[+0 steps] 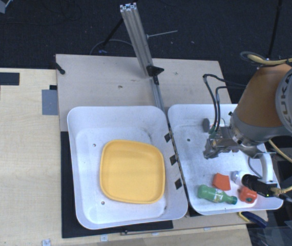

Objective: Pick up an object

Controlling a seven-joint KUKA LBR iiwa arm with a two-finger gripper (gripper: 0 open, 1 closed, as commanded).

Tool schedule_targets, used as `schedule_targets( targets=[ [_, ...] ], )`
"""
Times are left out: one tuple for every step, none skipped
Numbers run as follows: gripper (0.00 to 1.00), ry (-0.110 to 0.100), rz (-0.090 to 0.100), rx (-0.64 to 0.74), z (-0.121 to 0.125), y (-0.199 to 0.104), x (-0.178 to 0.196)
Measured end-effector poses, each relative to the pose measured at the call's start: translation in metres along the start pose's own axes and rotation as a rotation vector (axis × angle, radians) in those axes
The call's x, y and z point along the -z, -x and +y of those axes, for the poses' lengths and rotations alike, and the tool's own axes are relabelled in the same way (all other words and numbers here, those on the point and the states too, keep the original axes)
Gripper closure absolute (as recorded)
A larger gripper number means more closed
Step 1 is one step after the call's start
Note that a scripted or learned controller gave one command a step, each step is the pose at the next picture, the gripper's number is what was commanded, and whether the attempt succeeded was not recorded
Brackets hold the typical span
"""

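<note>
A matt yellow plastic plate (132, 171) lies in a smooth white plastic bin (79, 132). The surface (110, 83) looks like pale unfinished wood. A ribbed metal rail (138, 35) catches light, beside a glossy green plastic bottle (215, 194) and the arm's satin orange band (261, 99).

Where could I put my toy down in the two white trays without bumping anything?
The right white bin has bare floor in its far and left part, between the divider and the gripper. Its near corner is crowded: green plastic bottle, orange block, small orange-red piece. In the left white bin, only a rim around the big yellow square plate is free.
</note>
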State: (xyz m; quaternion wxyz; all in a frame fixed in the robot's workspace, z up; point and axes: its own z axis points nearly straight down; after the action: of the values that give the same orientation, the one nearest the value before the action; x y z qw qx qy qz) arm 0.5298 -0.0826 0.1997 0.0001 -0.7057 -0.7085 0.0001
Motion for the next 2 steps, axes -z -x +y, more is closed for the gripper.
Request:
schedule_targets(
  targets=[
    [1.00,-0.001,0.000,-0.001,0.011,-0.047,-0.004],
    [1.00,0.000,0.000,-0.001,0.020,-0.092,-0.004]
  ],
)
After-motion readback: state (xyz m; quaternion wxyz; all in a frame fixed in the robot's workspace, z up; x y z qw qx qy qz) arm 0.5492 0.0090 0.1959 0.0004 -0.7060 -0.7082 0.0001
